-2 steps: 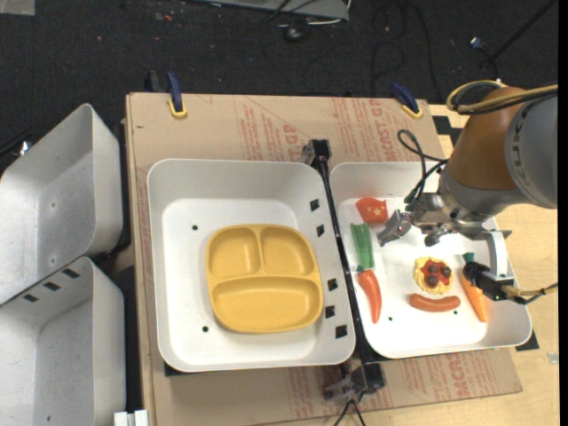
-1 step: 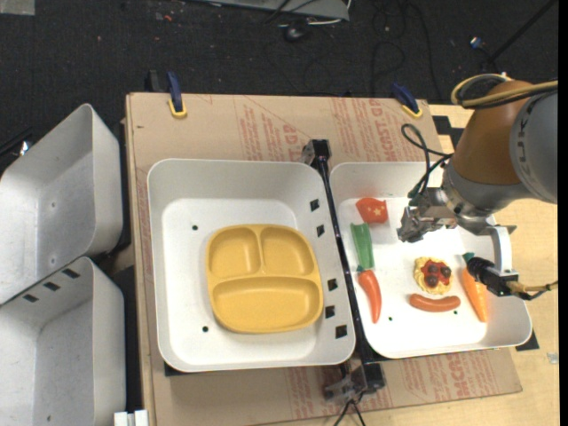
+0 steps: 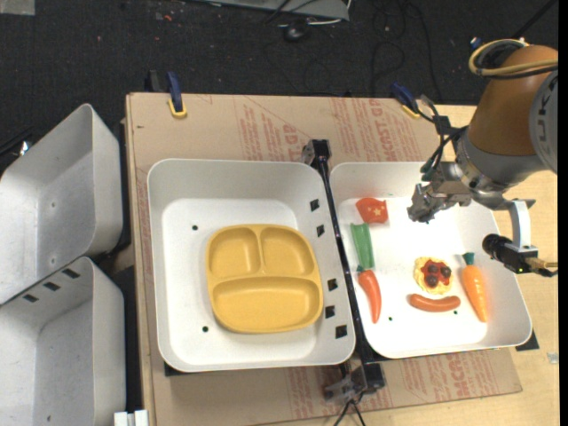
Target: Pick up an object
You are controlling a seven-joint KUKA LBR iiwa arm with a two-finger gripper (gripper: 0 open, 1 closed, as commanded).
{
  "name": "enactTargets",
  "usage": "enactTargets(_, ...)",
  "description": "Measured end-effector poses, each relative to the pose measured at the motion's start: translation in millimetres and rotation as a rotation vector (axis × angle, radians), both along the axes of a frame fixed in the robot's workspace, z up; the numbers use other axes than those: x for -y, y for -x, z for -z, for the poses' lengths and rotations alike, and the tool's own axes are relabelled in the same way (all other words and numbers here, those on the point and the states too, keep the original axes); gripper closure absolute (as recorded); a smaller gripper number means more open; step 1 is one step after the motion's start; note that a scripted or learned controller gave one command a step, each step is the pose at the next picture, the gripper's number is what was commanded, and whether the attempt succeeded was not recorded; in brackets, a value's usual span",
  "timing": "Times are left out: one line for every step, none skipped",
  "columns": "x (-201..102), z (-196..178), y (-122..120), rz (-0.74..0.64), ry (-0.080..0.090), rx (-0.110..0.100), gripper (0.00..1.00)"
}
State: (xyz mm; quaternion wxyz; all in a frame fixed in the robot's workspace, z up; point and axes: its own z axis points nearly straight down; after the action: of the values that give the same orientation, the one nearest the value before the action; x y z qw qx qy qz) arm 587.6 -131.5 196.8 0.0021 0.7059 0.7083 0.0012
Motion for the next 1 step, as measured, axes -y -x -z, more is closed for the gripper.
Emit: enactTargets(0.0,-27.2,-1.0,0.000,0.000,0.000,1.00)
